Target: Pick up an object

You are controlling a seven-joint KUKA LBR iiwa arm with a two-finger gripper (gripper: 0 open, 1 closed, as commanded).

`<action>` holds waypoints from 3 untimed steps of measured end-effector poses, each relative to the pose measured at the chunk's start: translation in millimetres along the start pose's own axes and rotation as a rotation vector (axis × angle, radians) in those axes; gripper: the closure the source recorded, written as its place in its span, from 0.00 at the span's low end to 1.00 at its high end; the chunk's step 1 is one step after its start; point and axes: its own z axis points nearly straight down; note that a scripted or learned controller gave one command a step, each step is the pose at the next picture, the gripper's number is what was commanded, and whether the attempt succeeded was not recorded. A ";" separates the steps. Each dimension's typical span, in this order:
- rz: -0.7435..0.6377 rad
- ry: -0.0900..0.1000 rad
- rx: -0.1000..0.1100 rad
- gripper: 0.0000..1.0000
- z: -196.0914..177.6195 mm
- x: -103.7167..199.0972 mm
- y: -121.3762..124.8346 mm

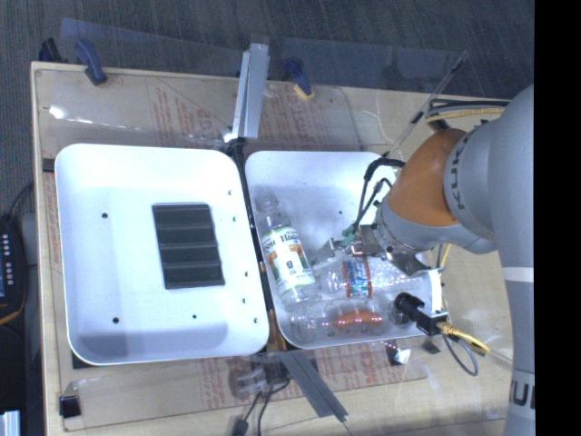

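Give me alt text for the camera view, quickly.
The arm reaches into the right bin, its hand low over clear bottles heaped at the bin's near side. The left bin holds a dark ridged block.

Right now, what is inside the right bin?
In the right bin lie clear plastic bottles: one with a green and white label, one with a red and blue label, another along the near wall. The arm covers the bin's right part.

Blue clamps (pixel 91 62) on the bench (pixel 127 107) edge, dark carpet (pixel 345 7) beyond
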 end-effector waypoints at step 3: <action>-0.006 0.000 -0.001 0.00 -10.5 0.7 1.5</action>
